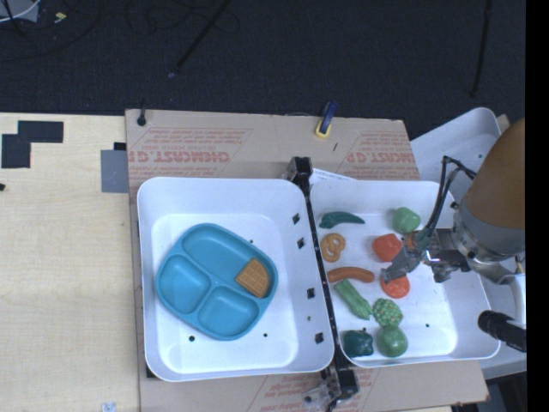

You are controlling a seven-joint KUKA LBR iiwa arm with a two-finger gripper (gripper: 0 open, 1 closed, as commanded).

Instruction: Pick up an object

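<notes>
The grey metal claw (pixel 401 269) hangs low over the round red toy tomato (pixel 395 287) in the right white bin (pixel 429 337), its grip hard to tell, and I think it must drop and squeeze next.

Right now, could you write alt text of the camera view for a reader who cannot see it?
A grey robot arm's hand reaches from the right into the right bin, among toy foods such as an orange tomato and a sausage. The left bin holds a blue divided plate with a waffle piece.
</notes>
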